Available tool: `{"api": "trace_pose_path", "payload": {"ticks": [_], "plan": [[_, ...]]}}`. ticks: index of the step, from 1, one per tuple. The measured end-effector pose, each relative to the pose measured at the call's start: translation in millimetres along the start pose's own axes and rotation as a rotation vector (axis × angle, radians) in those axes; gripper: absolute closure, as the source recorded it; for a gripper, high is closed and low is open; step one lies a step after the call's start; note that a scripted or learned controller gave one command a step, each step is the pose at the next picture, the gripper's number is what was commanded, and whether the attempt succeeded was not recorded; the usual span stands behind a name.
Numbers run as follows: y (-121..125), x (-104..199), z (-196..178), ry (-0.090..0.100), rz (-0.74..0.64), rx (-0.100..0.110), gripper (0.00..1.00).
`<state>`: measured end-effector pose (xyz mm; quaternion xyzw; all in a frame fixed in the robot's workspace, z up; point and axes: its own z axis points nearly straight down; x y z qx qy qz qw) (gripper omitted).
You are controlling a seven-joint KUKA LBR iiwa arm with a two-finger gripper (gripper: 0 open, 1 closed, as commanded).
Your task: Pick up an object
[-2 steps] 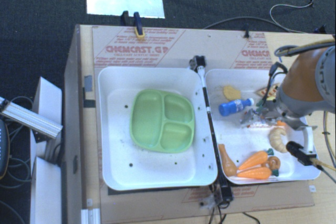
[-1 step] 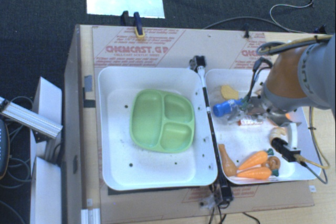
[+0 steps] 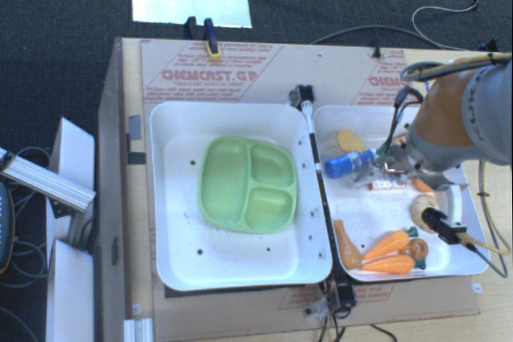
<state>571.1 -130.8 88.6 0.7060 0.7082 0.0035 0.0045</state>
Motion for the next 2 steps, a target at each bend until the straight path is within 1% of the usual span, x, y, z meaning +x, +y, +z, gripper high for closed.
{"api": "trace_pose_path", "payload": {"ticks": [1, 2], "plan": [[46, -34, -21, 0.0, 0.0, 0.007, 0.0], [4, -34, 5, 0.001, 0.001, 0.011, 0.0]]}}
